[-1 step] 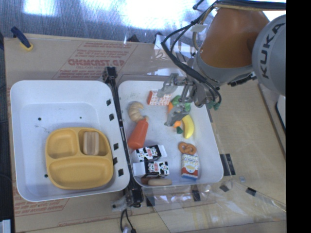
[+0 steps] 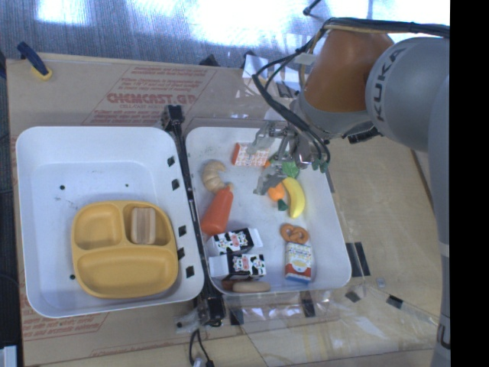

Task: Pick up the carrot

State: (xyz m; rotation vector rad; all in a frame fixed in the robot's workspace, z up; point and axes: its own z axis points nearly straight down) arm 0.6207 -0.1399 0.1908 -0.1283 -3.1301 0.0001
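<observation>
Your pincer (image 2: 276, 168) hangs over the carrot (image 2: 278, 191), which lies near the right bin's (image 2: 330, 224) right edge beside the banana (image 2: 294, 197); you cannot tell its state.

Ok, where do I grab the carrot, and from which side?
Take the carrot across its orange body, from straight above. It lies flat with the banana tight against it, so a sideways approach looks blocked; the gripper hangs above it.
</observation>
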